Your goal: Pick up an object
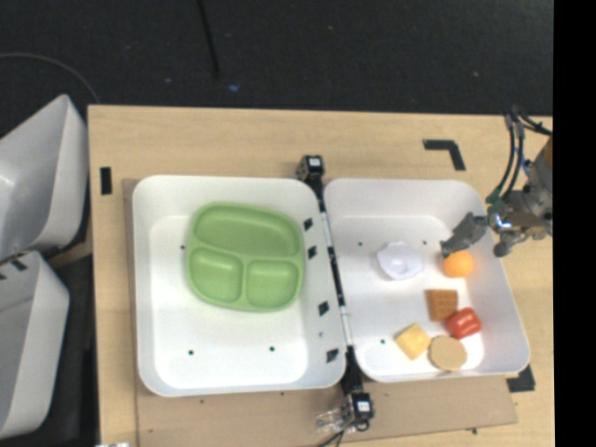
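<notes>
The right bin [372, 203] holds several small items. An orange ball [457, 264] lies near its right side, and a white rounded piece [399, 261] sits to the left of it. Below them are a brown square block [442, 303], a red piece [463, 322], a yellow block [413, 340] and a tan disc [448, 353]. My gripper [484, 238] hangs over the bin's right edge, open, with nothing between its spread fingers. Its left finger [461, 236] is just above the orange ball.
In the left bin [158, 343] lies a green divided plate [246, 257]. A ridge with black clips [328, 268] separates the two bins. White housings [37, 175] stand off the bench at the left.
</notes>
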`<action>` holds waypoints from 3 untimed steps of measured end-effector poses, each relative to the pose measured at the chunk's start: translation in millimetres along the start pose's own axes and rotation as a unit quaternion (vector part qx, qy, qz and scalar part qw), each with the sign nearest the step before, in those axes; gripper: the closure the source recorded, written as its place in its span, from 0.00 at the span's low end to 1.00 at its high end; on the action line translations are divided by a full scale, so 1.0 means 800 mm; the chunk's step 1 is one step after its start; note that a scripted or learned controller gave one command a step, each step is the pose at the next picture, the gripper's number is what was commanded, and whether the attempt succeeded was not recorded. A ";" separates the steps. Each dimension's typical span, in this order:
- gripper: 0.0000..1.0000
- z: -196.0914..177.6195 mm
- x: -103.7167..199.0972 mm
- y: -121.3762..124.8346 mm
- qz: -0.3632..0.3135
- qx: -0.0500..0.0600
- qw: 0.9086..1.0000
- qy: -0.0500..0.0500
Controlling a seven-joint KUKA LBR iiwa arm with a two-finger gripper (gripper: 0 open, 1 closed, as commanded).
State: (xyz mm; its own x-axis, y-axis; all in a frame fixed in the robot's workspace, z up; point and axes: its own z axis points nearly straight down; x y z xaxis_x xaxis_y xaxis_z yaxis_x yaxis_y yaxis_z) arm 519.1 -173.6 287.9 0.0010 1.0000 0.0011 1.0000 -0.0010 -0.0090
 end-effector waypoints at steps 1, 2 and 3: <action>0.00 -0.006 0.000 0.002 -0.001 -0.005 1.000 -0.001; 0.00 0.073 -0.001 0.005 0.000 -0.002 1.000 -0.001; 0.00 0.130 0.001 0.014 0.001 -0.003 1.000 -0.001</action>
State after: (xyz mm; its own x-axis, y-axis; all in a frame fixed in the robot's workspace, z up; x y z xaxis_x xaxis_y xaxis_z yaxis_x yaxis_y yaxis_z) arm 529.1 -172.9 184.0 0.0033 1.0000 -0.0006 1.0000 -0.0033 -0.0034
